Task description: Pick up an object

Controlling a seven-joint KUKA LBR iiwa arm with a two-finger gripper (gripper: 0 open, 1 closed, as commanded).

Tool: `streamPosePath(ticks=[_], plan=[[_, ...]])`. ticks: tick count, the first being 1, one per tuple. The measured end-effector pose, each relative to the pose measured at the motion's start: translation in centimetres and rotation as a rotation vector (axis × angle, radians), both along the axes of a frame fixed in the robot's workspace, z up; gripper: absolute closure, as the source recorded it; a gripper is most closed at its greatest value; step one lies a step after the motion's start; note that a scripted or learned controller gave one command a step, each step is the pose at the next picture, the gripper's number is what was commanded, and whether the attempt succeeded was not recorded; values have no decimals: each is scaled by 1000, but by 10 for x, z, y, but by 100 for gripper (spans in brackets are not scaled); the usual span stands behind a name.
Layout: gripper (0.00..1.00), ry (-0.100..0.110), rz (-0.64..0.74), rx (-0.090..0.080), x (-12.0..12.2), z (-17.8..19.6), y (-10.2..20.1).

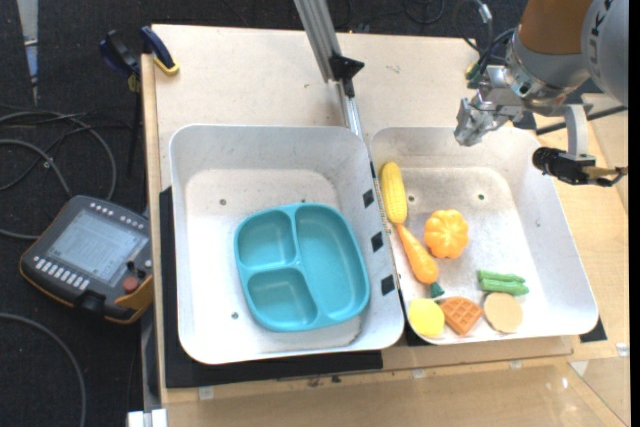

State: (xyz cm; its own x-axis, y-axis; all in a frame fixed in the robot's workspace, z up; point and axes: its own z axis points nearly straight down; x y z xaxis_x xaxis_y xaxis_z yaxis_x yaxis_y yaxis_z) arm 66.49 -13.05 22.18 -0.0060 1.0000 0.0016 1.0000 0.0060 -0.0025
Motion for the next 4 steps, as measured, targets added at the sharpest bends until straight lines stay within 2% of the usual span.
streamPosePath(ticks=[2,4], plan=[[100,0,2,1,-48,14,106],[100,-1,2,0,-93,28,196]])
